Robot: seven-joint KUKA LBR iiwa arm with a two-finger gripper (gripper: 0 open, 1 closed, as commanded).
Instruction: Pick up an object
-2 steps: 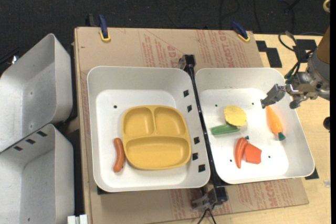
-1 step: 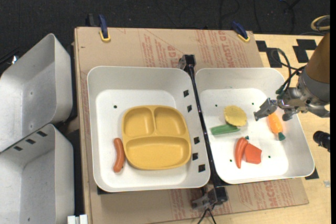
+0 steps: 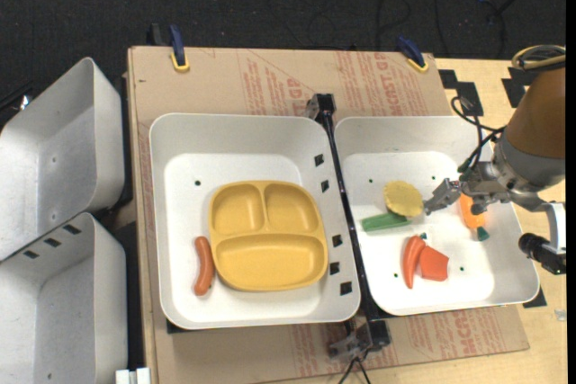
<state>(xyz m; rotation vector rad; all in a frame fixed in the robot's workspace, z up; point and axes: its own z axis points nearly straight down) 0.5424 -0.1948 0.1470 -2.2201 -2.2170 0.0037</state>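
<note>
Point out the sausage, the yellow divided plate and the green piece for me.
sausage (image 3: 203, 266), camera view, mid-length.
yellow divided plate (image 3: 268, 260), camera view, floor of large compartment.
green piece (image 3: 383, 222), camera view, its middle.

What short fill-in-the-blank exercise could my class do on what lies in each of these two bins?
1. The yellow divided plate lies in the ______ bin.
2. The sausage lies just to the ______ of that plate.
3. The green stick lies in the right bin, touching a ______ piece.
4. The plate has ______ compartments.

Missing words: left; left; yellow; three
</note>
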